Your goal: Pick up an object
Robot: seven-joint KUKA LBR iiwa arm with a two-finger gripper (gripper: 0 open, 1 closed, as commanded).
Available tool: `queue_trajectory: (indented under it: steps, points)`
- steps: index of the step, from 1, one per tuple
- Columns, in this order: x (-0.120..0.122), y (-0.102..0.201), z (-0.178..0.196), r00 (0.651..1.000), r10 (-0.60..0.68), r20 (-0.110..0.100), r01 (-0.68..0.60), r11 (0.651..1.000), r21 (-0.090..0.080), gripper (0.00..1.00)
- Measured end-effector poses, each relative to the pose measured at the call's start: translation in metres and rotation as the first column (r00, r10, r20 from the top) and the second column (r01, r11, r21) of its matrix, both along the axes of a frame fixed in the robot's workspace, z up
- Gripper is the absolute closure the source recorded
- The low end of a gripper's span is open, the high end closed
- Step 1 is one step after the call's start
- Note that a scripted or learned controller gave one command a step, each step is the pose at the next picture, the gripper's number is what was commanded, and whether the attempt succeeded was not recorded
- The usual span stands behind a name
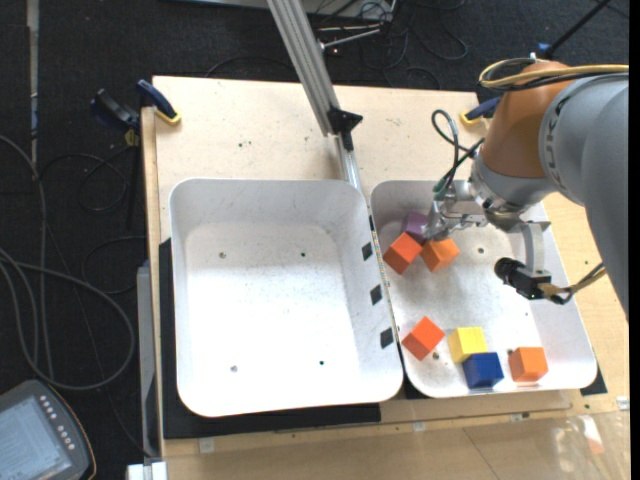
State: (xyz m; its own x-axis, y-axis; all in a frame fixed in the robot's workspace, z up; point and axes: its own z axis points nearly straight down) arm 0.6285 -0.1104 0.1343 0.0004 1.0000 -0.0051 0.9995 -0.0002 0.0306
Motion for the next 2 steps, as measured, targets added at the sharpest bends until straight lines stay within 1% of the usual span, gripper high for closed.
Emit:
queue_trajectory:
  steps: [1,2]
  points:
    - [0.004,0.003,0.044,1.0,0.003,-0.025,-0.003,1.0,0.004,1.0]
    - [0.005,0.003,0.09,1.0,0.003,-0.024,-0.003,1.0,0.004,1.0]
